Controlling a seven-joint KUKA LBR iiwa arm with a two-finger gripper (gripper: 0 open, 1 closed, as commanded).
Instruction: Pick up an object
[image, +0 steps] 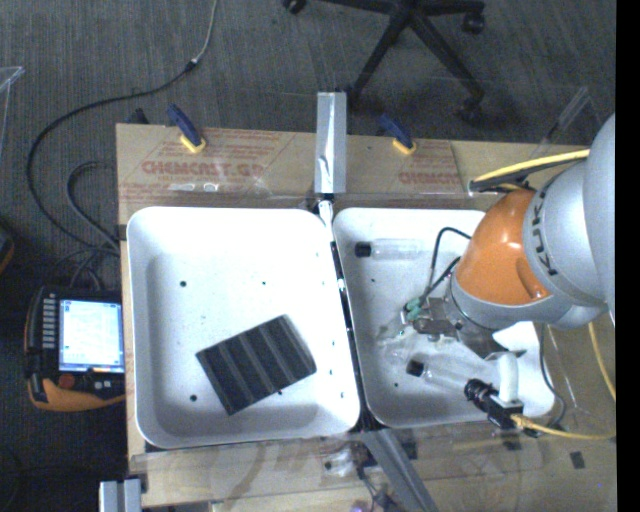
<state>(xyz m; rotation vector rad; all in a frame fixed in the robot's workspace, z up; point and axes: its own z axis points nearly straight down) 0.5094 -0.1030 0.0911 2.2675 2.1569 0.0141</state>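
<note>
Over the right bin (372, 236), the arm (520, 260) bends low, wrist down.

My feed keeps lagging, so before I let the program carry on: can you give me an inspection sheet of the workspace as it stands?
Surface: bench with two white bins, left bin and right bin, side by side.
Job's things: black ridged block lying flat in the left bin; clear plastic items, hard to make out, in the right bin.
Clutter: two blue-and-yellow clamps on the cardboard backing.
Grippers: pincer low over the right bin; its state cannot be judged.
Cables: yellow hose along the arm; black wire looping at the wrist.
Surroundings: lit teach pendant left of the bench; office chair base behind it.
</note>
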